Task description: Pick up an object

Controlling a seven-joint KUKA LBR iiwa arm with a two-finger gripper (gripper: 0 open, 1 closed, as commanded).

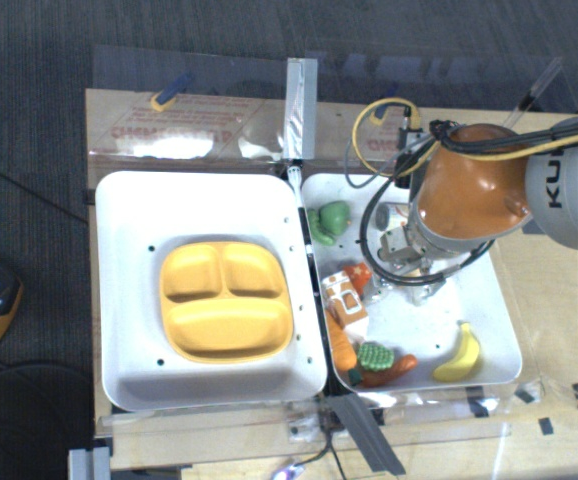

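The right bin [489, 308] holds a green pepper-like toy [330, 218] near its back left. A small orange-and-white box [344, 296] lies along the left wall. A carrot [341, 346], a green ridged piece [374, 356] and a red-orange piece [399, 365] lie at the front left. A yellow banana [459, 356] rests at the front right. My gripper [406, 268] hangs over the bin's middle, under the orange wrist band [469, 193], just right of the box. The wrist hides its fingers.
The left bin [129, 218] carries a yellow divided tray [227, 300]. A metal post [301, 108] stands behind the wall between the bins. Cables [384, 133] loop above the wrist. White floor shows in the right bin between the gripper and the banana.
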